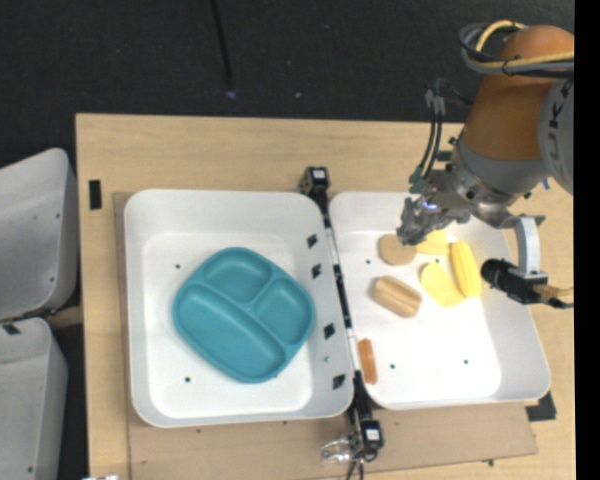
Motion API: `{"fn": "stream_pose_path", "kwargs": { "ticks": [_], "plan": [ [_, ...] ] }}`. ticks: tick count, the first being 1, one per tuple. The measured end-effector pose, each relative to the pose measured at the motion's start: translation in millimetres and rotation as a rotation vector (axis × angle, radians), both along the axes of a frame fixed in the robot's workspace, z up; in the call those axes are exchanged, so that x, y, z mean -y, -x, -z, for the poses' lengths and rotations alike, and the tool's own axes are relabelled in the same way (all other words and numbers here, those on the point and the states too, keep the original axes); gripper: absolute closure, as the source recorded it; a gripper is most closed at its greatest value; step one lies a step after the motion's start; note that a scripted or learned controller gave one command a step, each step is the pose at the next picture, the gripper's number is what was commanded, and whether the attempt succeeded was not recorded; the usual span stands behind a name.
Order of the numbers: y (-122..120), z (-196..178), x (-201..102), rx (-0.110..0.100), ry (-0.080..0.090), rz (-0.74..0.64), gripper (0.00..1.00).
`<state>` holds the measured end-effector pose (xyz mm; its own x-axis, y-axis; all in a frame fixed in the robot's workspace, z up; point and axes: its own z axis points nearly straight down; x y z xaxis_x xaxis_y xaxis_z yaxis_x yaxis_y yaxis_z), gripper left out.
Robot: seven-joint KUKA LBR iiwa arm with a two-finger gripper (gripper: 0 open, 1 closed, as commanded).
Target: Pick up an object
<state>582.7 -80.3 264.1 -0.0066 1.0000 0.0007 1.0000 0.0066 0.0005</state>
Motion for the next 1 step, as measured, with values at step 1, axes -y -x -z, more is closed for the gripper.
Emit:
{"fn": "stream_pose_path", "kwargs": {
  "ticks": [1],
  "plan": [
    [5.4,12.5,-49.8,0.0,0.001,0.002,1.0]
  ]
}}
